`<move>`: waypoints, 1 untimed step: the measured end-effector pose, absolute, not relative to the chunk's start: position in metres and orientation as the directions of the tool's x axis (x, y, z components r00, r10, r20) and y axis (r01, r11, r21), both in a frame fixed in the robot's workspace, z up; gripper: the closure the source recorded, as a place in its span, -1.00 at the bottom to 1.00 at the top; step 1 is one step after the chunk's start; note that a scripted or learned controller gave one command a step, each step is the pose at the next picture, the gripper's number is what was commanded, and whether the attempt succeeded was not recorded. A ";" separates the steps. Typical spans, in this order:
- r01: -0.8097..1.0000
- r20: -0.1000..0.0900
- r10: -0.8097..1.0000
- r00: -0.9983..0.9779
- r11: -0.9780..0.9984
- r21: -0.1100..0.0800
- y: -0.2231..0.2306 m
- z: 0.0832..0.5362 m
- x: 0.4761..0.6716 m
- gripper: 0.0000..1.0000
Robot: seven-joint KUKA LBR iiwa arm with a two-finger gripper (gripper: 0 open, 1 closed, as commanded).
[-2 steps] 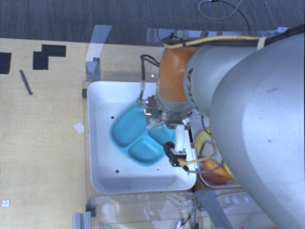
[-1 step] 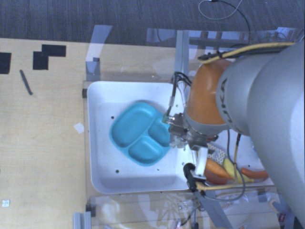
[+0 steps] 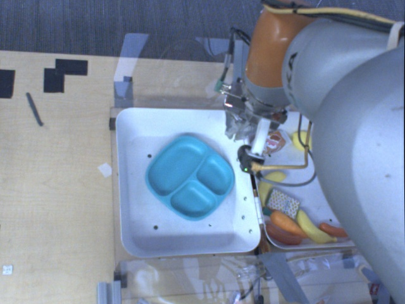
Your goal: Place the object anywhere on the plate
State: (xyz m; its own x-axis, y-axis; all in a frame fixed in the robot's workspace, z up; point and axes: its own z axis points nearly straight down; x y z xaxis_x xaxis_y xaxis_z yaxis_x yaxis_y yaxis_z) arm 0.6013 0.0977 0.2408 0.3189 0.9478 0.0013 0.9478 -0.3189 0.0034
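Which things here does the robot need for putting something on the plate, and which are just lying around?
For the job:
- blue plate with three sections, in the left bin
- claw, over the divide between the bins
- toy food in the right bin: carrot, banana, checkered block

Just lying around:
- black tape shapes on the bench
- dark stick
- small white scrap

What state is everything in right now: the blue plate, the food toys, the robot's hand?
Blue plate: lies flat in the left bin, its three compartments bare.
Gripper: hangs over the boundary between the two bins, near the plate's upper right edge.
Banana: lies in the right bin, untouched.
Carrot: lies beside the banana, untouched.
Checkered block: lies in the right bin, above the carrot.
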 end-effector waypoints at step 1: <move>0.969 0.002 0.969 0.249 -0.249 0.006 0.127 0.329 0.660 1.00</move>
